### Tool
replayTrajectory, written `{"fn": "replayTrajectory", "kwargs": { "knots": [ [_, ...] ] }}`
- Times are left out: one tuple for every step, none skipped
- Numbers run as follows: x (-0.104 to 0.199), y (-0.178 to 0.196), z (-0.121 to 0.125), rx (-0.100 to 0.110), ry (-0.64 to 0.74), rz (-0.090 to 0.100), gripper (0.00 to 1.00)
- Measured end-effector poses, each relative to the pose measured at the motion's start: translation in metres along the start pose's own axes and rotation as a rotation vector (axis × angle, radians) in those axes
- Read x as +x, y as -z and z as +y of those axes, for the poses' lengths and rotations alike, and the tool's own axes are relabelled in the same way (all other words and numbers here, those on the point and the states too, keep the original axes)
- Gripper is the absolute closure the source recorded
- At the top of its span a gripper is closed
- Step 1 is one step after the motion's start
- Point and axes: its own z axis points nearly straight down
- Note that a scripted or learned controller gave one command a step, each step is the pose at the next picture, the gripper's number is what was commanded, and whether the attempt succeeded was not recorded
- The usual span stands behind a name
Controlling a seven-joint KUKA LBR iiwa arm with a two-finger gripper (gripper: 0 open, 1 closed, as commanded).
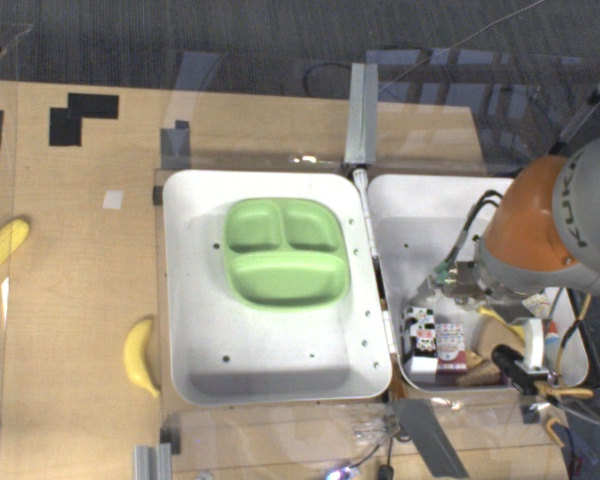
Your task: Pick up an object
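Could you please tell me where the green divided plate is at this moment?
The green divided plate lies flat in the left bin, toward its far half, well left of the arm working over the right bin.

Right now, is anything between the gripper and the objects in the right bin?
Nothing visible stands between them. The arm hangs over the right bin, and the small objects sit crowded in its near corner just below the wrist. The wrist hides the gripper, so the last gap cannot be seen.

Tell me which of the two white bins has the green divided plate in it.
The left bin: the green plate lies in it. The right bin holds small clutter under the arm.
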Motion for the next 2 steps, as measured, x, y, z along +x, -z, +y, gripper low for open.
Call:
{"fn": "replayTrajectory", "kwargs": {
  "knots": [
    [0.001,-0.004,0.104,0.005,0.044,0.003,0.0],
    [-0.034,0.021,0.1,0.013,-0.022,0.003,0.0]
  ]
}}
